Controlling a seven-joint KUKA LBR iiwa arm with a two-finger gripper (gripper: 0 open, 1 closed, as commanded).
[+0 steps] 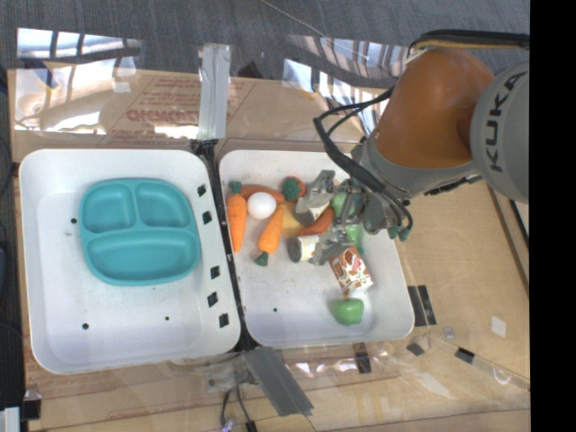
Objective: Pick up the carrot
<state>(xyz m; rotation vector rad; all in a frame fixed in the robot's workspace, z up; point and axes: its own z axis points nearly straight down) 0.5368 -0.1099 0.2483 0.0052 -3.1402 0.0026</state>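
The grey arm [450,124] with its glossy orange band reaches in over the right side of the worktop [162,106], a flat brown cardboard-like surface with silver tape strips. Two shallow white plastic bins with rounded corners sit side by side on it. The left bin [54,331] holds a smooth teal plastic plate [139,230] with three compartments, lying towards the bin's far left corner. The right bin [288,318] holds a cluster of toy foods along its far edge and centre. The end effector [337,219] hangs over that cluster near the bin's right edge; whether it is apart or together cannot be told amid the clutter. A long smooth orange carrot [237,221] lies beside the bin's left wall, and a second, shorter orange carrot [270,234] lies tilted just right of it. A white egg [261,206] rests between them. A printed packet [351,273] and a round green fruit [347,310] lie towards the near right corner.
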